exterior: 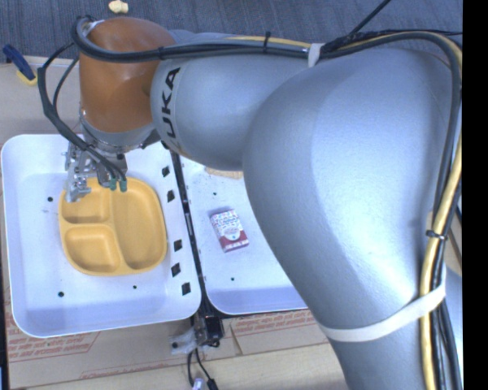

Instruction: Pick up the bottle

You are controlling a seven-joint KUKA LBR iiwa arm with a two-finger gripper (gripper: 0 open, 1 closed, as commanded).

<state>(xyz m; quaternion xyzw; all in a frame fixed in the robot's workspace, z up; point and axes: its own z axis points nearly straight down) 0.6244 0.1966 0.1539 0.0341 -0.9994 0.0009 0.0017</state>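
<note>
Nothing sat lifted yet: the gripper [93, 177] hung low over the yellow tray's [114, 230] top edge in the left bin [20, 218], its opening and any catch beyond telling, and the bottle's place stayed unclear.

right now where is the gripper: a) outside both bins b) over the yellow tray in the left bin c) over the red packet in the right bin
b: the gripper sits at the top edge of the yellow tray in the left bin, while the red packet lies apart in the right bin.
</note>
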